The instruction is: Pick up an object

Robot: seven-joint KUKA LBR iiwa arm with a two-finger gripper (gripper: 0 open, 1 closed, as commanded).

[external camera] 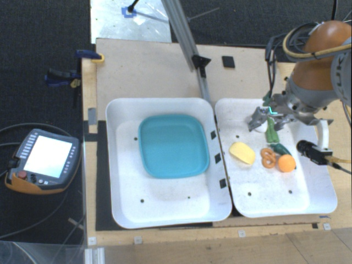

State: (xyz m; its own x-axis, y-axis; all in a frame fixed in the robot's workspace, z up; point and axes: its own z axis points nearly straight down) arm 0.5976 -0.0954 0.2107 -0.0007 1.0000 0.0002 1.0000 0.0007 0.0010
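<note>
My gripper (270,120) hangs over the back of the right bin (308,202). Its grey fingers (256,120) stand spread apart, so it is open. A slim light-green piece (271,132) runs from between the fingers toward the front, and the fingers are not closed on it. Just in front lie a dark-green piece (282,149), a brown pretzel (268,158) and an orange ball (286,163), all close together. A yellow lump (242,153) lies to their left in the same bin.
The left bin (124,202) holds a teal square plate (173,146). A slanted metal pole (184,34) rises behind the bins. A small black square (228,62) lies on the board at the back. A teach pendant (41,159) rests far left.
</note>
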